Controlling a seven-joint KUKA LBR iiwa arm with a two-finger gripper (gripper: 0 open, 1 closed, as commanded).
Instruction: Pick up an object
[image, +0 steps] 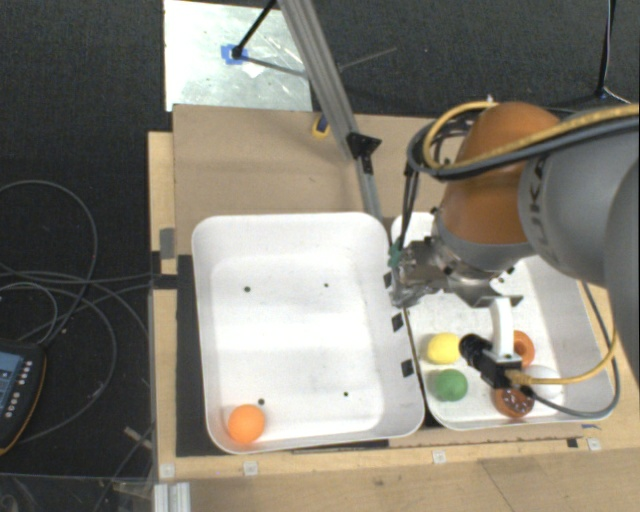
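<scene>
An orange ball lies in the near left corner of the left bin. In the right bin a yellow ball sits just behind a green ball. To their right are an orange object and a brown round object, both partly covered by the robot. The gripper hangs over the left wall of the right bin, behind and left of the yellow ball. Nothing shows between it and the balls.
The grey arm with its orange band covers most of the right bin's far half. A slanted metal pole crosses the bench behind the bins. Cables lie on the dark floor at the left.
</scene>
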